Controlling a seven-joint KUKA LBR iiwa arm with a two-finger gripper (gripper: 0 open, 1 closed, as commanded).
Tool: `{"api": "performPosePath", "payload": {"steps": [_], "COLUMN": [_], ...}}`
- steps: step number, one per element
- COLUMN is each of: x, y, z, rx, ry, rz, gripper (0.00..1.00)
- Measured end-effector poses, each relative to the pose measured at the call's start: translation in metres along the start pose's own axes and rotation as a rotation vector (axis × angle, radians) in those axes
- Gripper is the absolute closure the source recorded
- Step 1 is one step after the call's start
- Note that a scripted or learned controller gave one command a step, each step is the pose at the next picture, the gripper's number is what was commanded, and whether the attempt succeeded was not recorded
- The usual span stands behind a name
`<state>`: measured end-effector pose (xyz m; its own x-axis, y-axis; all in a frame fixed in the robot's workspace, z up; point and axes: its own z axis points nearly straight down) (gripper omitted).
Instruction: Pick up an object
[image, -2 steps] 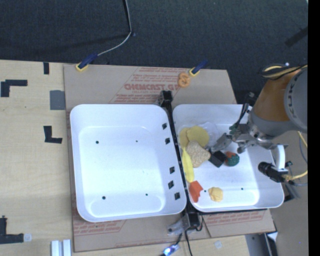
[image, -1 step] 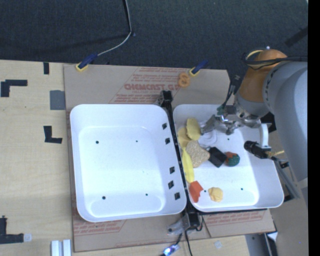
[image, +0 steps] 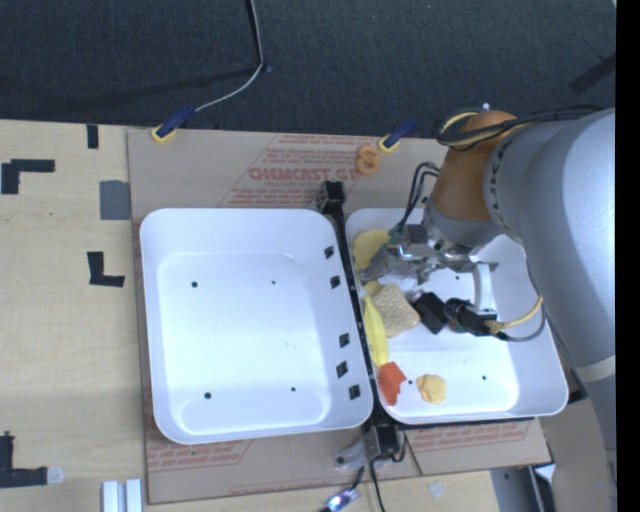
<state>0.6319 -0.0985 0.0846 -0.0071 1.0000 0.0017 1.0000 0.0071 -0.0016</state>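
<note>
A light wooden bench (image: 60, 330) carries a brown cardboard sheet (image: 270, 170) printed with red lettering, laid across its middle. Two shallow white bins sit side by side on the sheet: the left bin (image: 165, 300) toward 9 o'clock, the right bin (image: 535, 385) toward 3 o'clock, their inner edges meeting at a row of black clips (image: 345, 345). Blue-and-yellow clamps (image: 172, 123) grip the sheet's far edge near 12 o'clock. Black tape marks (image: 100, 272) dot the bench at 9 o'clock.
</note>
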Motion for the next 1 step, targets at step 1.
{"api": "performPosePath", "payload": {"steps": [1], "x": [-0.0071], "y": [0.0379], "z": [-0.0314], "rx": [-0.006], "ry": [-0.002], "rz": [0.005], "gripper": [0.0]}}
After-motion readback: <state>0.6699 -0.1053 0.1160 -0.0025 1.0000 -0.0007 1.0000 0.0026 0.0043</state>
